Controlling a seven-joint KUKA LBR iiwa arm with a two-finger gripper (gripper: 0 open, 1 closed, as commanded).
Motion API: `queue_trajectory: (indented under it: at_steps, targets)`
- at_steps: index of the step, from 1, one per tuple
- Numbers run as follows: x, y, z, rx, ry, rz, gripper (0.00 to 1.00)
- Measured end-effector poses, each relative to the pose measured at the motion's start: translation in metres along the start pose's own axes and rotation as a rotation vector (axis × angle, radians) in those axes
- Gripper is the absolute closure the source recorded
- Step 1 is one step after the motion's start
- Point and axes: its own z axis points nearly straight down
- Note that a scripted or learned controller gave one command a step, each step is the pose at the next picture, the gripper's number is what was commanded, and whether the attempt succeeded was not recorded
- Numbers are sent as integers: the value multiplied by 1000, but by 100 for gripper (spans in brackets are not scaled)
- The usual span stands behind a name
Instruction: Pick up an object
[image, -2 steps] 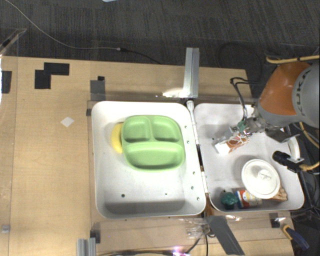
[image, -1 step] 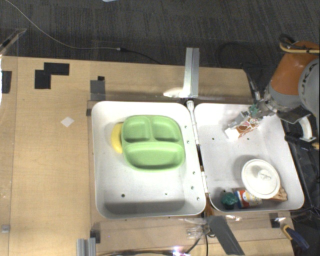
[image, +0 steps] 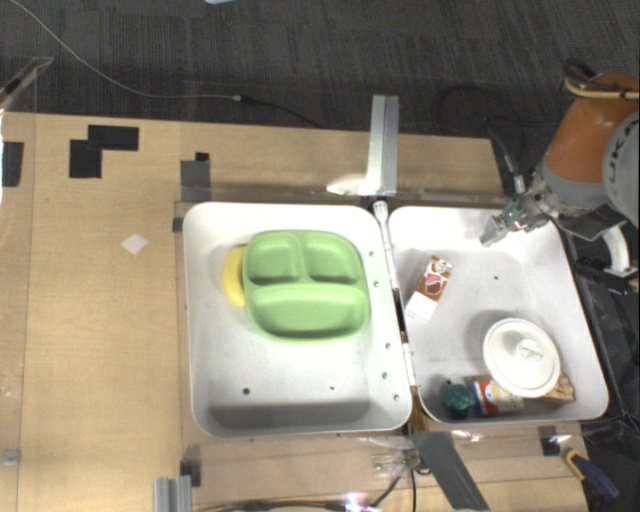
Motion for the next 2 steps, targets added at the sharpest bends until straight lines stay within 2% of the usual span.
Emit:
queue_trajectory:
  at_steps: [1,2]
  targets:
    - [0,0,1,1,1,-1,0]
    - [5,3,10,36,17,-67,0]
